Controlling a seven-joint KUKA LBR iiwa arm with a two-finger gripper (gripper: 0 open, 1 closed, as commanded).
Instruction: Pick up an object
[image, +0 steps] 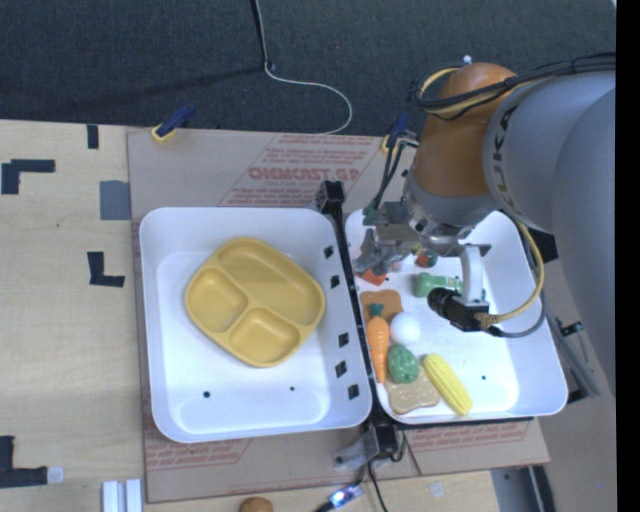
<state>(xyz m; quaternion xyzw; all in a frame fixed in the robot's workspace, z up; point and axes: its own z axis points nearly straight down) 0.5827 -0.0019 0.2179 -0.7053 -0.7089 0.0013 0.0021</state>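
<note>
My gripper hangs low over the far left part of the right bin, close to the divider between the bins. A small red-orange piece lies right under it; I cannot tell whether the two touch. Toy food lies in front of the gripper: an orange slab, a carrot, a white egg, a green vegetable, a corn cob and a tan bread slice. A small green piece sits beside the wrist.
A yellow divided plate lies in the left bin. The arm's grey body and orange band cover the far right of the right bin. A black cable connector hangs over that bin's middle.
</note>
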